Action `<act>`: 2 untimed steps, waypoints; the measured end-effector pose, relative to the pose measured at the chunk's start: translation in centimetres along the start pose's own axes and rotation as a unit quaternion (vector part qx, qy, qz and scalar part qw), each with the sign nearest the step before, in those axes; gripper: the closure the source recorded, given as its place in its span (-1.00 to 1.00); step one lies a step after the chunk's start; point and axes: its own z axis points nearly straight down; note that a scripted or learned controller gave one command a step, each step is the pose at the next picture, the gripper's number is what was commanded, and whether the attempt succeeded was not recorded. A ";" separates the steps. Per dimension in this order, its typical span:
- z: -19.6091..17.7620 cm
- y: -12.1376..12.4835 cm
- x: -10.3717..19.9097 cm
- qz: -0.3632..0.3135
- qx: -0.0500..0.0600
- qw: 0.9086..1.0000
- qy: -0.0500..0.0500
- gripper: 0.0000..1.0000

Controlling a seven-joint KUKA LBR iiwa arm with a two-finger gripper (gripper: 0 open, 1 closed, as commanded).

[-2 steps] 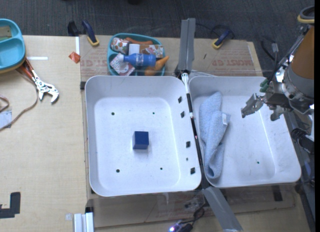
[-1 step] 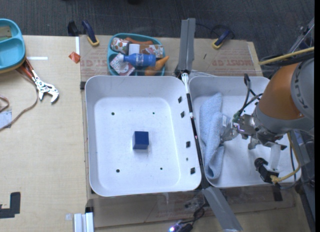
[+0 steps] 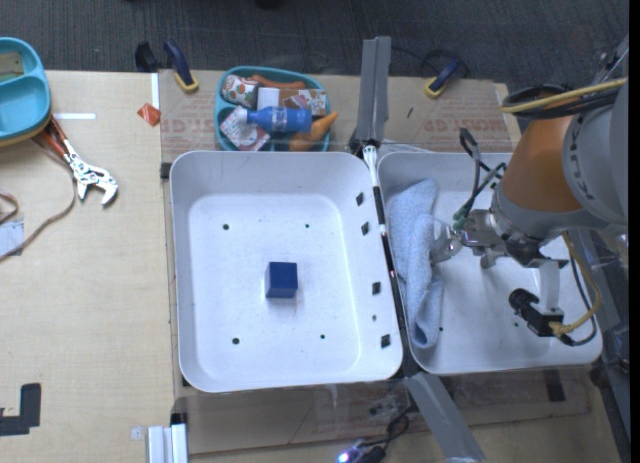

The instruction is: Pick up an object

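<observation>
A small blue cube lies near the middle of the left white bin. In the right white bin, a pale blue cloth is bunched along the left wall. The arm comes in from the right with its orange band over that bin. My gripper is low at the cloth's right edge, touching or nearly touching the fabric. The wrist and cables hide much of it.
Behind the left bin stands a teal bowl full of small packaged items. A wrench and a teal tray lie on the bench at far left. Clamps hold the cardboard at the back edge.
</observation>
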 end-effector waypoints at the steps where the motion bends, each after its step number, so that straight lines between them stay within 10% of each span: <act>1: -0.1 2.9 0.9 -0.212 -0.002 0.977 -0.001 -1.00; 2: -4.3 4.6 -1.8 -0.114 -0.001 0.993 0.000 -1.00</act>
